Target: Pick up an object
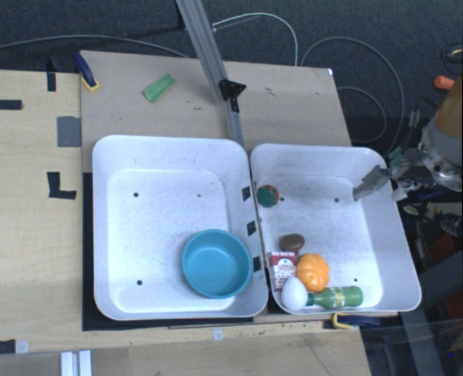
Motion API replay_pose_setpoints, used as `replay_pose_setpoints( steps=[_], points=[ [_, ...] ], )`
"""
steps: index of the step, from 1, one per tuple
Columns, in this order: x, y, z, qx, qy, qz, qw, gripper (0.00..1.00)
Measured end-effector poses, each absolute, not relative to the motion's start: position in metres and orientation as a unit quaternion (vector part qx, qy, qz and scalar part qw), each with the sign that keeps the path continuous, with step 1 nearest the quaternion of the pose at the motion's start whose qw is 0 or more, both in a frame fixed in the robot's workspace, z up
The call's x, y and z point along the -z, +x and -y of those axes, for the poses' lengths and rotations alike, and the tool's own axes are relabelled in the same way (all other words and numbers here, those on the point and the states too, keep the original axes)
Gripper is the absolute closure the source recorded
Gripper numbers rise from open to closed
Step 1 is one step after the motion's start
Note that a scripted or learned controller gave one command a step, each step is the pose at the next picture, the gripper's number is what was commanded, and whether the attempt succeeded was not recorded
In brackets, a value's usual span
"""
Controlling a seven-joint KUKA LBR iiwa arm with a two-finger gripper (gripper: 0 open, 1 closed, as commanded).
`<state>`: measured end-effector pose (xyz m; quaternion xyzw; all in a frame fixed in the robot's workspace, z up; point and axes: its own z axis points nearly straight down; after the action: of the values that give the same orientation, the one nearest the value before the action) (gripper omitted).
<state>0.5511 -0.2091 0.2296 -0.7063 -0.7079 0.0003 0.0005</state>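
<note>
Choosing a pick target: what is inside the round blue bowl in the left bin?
The round blue plastic bowl shows bare blue inside, with nothing visible in it. Its near wall hides a small strip of the interior. The left white bin's floor beneath it is covered.

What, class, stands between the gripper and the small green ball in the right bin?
Nothing visible. The gripper hangs at the right bin's upper right; bare white floor runs from it to the green ball. The other items cluster at the bin's lower edge.
</note>
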Motion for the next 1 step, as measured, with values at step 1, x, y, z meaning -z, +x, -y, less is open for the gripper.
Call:
replay_pose_setpoints(
  steps=[1],
  points=[
    [-0.2296, 0.5511, 0.2090, -0.0002, -0.706, 0.708, 0.001, 0.00]
  ],
)
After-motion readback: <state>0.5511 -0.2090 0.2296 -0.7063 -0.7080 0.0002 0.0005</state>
